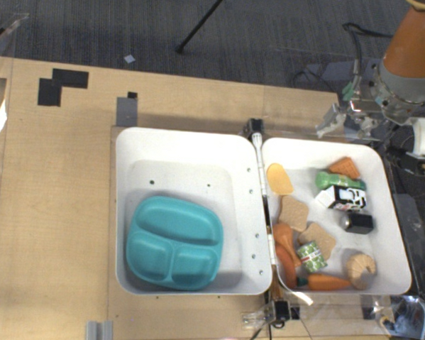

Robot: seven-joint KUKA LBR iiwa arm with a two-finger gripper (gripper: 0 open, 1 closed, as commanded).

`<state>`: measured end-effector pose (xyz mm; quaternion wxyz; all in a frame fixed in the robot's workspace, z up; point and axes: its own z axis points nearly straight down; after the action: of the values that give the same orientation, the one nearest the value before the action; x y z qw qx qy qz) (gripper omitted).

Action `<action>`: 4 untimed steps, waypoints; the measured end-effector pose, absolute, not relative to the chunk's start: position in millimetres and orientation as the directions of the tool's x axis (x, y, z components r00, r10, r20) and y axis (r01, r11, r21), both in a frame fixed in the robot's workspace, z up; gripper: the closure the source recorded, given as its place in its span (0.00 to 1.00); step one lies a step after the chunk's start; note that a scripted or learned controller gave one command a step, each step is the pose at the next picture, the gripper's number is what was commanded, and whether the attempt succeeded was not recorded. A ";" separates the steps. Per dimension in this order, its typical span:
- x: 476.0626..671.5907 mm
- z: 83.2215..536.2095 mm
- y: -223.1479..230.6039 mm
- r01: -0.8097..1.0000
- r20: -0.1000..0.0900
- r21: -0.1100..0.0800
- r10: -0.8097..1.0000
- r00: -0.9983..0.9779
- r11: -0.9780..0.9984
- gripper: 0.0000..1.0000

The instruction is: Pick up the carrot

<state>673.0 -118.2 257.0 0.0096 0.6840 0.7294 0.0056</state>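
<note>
Carrot (329, 283) at bin's (398, 211) front edge (croissant (360, 268) beside), can (311, 257) behind

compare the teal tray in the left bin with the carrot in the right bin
The teal tray is broad, flat and divided into compartments; the carrot is slim and tapered. The tray lies alone in the left bin; the carrot lies along the near wall of the right bin, crowded by other toy food. Both lie flat, untouched.

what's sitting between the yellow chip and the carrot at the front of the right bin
In the camera view, between the yellow chip and the carrot lie bread slices and a small green can.
</note>
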 end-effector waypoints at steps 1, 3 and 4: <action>670.3 210.0 -76.7 0.963 -0.002 0.005 0.963 -0.269 0.269 0.00; 665.3 186.8 -63.1 0.867 -0.005 0.006 0.867 -0.498 0.498 0.00; 669.9 187.6 -54.4 0.771 -0.008 0.008 0.771 -0.637 0.637 0.00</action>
<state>669.9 -54.4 187.6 0.0051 0.4261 0.9046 0.0018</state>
